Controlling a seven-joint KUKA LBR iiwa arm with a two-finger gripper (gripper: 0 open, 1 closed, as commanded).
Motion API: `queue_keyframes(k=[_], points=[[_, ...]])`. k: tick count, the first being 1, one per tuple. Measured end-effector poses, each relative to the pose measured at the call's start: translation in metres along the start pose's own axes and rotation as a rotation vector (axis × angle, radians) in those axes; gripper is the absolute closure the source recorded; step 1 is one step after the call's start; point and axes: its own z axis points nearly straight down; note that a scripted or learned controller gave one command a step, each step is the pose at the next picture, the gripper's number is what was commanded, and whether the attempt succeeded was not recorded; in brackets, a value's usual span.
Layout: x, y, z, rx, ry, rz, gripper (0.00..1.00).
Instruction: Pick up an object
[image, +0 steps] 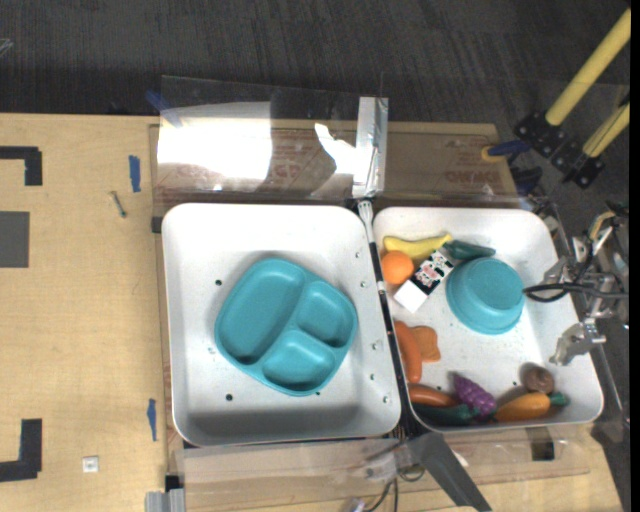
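Note:
The left bin (190, 250) holds a teal divided plate (285, 325) lying flat near its middle. In the right bin (570, 400), a teal bowl (485, 293) stands upright toward the back right. Behind and to its left are a yellow banana (415, 244), an orange fruit (397, 268), a dark green vegetable (468, 250) and a small black-and-white carton (428, 275). An orange toy piece (420, 345) lies at the left wall. Along the front wall lie a red-orange piece (430, 397), a purple toy (475, 393), a carrot (525, 406) and a small brown item (537, 377).
A clear plastic sheet and a metal strip (370, 145) stand behind the bins. Cables and metal fittings (580, 340) crowd the right bin's right rim. Yellow bars (590, 65) lie on the floor at the top right. Wooden bench (70, 300) extends to the left.

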Motion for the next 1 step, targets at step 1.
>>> queue_keyframes(k=[1], points=[[0.0056,-0.0199,0.1329,0.007,-0.024,-0.172,0.00]])
